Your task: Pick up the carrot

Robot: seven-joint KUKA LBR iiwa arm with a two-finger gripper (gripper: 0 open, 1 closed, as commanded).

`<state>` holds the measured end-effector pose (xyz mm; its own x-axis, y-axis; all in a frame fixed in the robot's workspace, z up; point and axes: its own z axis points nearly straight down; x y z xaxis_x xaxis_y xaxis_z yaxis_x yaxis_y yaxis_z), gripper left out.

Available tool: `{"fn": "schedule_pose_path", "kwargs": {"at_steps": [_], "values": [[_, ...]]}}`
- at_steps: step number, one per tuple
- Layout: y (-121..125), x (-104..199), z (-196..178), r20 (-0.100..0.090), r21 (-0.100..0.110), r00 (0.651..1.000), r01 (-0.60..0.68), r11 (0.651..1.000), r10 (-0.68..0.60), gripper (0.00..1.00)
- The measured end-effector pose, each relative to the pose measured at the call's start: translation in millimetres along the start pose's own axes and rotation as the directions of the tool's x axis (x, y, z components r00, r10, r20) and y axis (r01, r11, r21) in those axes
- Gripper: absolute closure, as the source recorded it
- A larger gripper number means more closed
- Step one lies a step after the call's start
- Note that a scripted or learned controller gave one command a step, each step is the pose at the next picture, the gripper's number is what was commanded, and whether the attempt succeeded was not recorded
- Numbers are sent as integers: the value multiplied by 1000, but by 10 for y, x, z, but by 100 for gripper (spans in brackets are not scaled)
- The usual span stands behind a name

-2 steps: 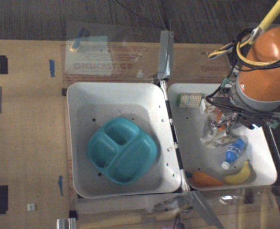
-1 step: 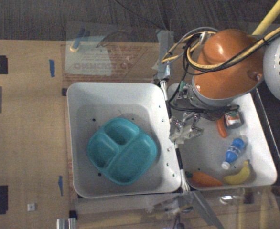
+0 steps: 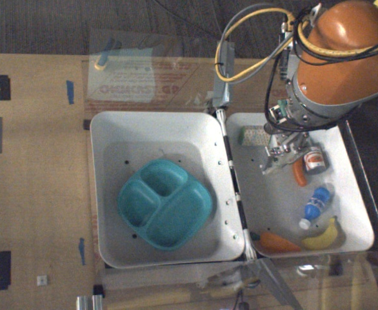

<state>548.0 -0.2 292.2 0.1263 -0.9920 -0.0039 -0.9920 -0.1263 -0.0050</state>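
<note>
The carrot (image 3: 279, 241) is orange with a green stub at its left end. It lies along the front wall of the right bin (image 3: 353, 173), near the front left corner. My gripper (image 3: 280, 157) hangs over the middle of that bin, well behind the carrot and apart from it. A short orange-red piece (image 3: 299, 174) lies just to the gripper's right. The arm's orange band and wrist cover the bin's back right part.
A small can (image 3: 315, 160) stands right of the gripper. A blue bottle (image 3: 317, 205) and a banana (image 3: 323, 236) lie right of the carrot. A green-edged pad (image 3: 253, 135) sits at the back left. The left bin (image 3: 105, 173) holds a teal divided plate (image 3: 165, 203).
</note>
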Motion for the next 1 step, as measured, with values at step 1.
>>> {"fn": "schedule_pose_path", "kwargs": {"at_steps": [1], "values": [[736, 358, 10, 0, -7, 975, 224, 975, -224, 100]]}}
